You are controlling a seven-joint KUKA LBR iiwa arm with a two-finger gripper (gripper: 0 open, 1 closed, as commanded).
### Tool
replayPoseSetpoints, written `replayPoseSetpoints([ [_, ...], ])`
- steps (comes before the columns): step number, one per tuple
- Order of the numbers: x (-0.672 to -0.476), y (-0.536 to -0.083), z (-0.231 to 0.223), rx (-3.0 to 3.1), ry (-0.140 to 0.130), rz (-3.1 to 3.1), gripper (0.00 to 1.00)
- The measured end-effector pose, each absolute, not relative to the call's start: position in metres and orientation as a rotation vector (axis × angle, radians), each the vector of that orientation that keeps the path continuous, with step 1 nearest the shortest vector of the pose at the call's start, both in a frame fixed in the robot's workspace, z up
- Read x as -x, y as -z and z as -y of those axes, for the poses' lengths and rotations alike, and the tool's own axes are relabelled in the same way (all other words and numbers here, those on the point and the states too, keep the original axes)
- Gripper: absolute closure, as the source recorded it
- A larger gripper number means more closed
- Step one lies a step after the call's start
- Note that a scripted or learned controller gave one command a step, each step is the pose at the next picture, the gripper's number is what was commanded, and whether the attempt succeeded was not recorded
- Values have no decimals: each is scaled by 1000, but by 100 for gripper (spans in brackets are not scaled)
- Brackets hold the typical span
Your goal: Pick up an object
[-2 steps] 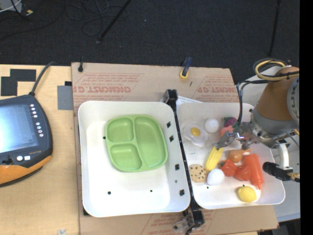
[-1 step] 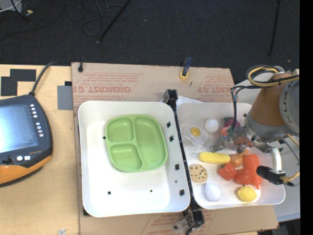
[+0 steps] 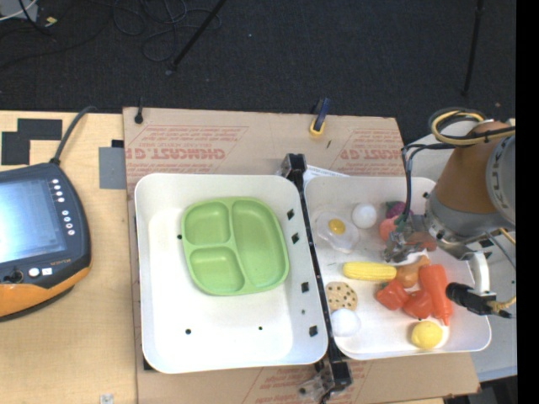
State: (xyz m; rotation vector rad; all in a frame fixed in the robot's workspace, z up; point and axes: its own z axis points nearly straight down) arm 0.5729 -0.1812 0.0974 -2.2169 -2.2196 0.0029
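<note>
Camera view shows the arm reaching in from the right over the right bin, with its hand low among the toy food at the middle of that bin. Whether the hand is released or clenched cannot be told from this angle; nothing can be seen gripped in it.

Just beside the hand, on its near-left, lies a yellow corn cob, stretched left to right. Near of the hand sits a cluster of red and orange pieces, pressed together and touching. A yellow lemon rests at the near right, a cookie and a white egg at the near left, and a fried egg with a white ball toward the far side. The left bin holds a green divided plate. A control pendant lies on the worktop at the far left.

These look like hollow plastic toys: light, stiff, smooth, so likely to slip or roll. The corn cob seems the best candidate, since it lies apart from the cluster with free space along both long sides. Closing across its narrow width near the middle should balance it. The round egg and lemon would probably squirt out; the crowded red pieces leave little room.
</note>
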Motion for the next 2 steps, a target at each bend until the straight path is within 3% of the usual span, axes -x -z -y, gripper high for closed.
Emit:
replayPoseSetpoints([
  [2, -577, -222, 192, 2224, 2, 2224, 100],
])
